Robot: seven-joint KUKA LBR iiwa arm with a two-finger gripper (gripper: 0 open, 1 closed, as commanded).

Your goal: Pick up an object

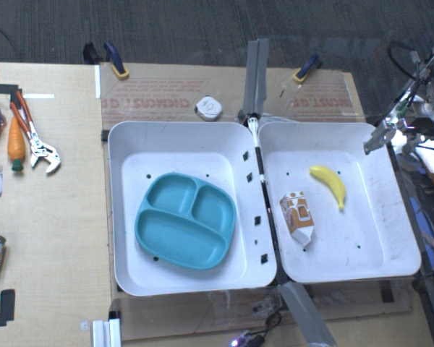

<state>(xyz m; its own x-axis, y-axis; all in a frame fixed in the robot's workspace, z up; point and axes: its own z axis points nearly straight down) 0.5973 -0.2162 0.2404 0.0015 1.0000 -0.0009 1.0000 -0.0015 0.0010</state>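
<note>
Yellow banana (330,183) in right bin (390,215), long axis diagonal, upper-left to lower-right.

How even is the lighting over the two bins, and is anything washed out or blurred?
Camera view: lighting is soft and even, with only faint shadows under the blue plate, banana and small carton; both white bins read bright but keep their detail; a small patch near the end effector at the right edge is blown out; focus is mildly soft throughout.
</note>
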